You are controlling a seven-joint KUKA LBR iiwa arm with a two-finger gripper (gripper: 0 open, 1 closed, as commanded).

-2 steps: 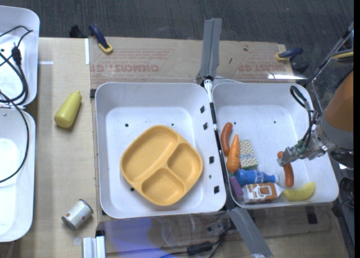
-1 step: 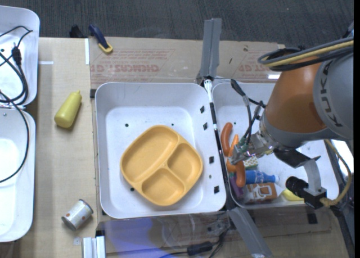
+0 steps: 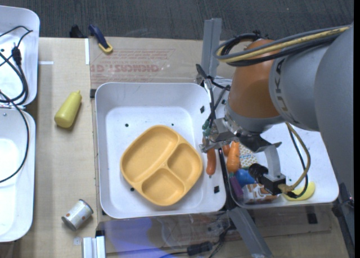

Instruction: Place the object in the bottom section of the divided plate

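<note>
The yellow three-section plastic plate [image 3: 161,165] lies tilted in the left-hand shallow white bin [image 3: 112,139], toward that bin's 5 o'clock corner. Its one large section faces 10 o'clock, and two smaller ones sit at 3 and 6 o'clock. Bare white floor lies open along the bin's top and left walls, while the plate's right corner comes close to the right wall.

The grey arm with the orange band [image 3: 256,91] reaches over the divider between the two bins, and its two-finger gripper [image 3: 215,140] hangs just above that wall. A slim orange carrot-shaped toy [image 3: 211,162] hangs directly below it, long axis nearly upright in the view, running 12 to 6 o'clock, just beside the plate's right corner. The upper end of the toy seems to sit between the fingers, though the wrist shadows that spot and I cannot tell for sure how wide they stand.

In the right-hand white bin [image 3: 320,155] a cluster of small toys sits at 4 o'clock from the gripper: a blue piece [image 3: 243,177] and a yellow piece [image 3: 302,191] among them.

Outside the bins, on the brown bench, a yellow squeeze bottle [image 3: 68,109] lies at 9 o'clock and a small silver can [image 3: 77,213] at 7 o'clock.
</note>
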